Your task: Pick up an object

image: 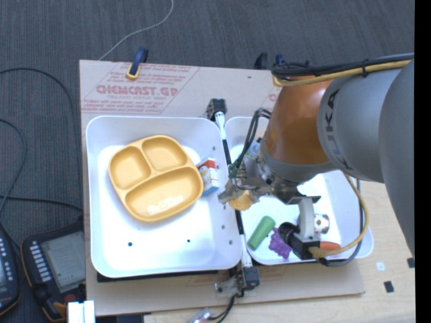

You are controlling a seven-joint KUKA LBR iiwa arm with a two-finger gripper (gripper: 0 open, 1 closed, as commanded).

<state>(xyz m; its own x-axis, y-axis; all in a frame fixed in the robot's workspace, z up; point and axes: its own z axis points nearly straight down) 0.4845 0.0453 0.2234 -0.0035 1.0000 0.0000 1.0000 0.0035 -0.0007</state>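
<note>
Nearest me, in the right bin, a green cylinder lies just on the near side of the gripper, with a purple piece beside it. The gripper hangs over the ridge where the two bins meet. The arm's bulk hides enough that I cannot tell whether it is open or closed, and I see nothing held in it.

Just past it, on the side away from the arm, the small box sits in the left bin, close to that bin's wall. It is my guess for the pick, being closest. Coming down from here, I'd expect the gripper to land on the bin walls instead of around the box. With so little room on the wall side, a nudge could jam the box against the yellow plate, which lies just beyond, perhaps touching it.

The box's long axis seems to run near to far, roughly along the wall, with the red end away from me.
</note>
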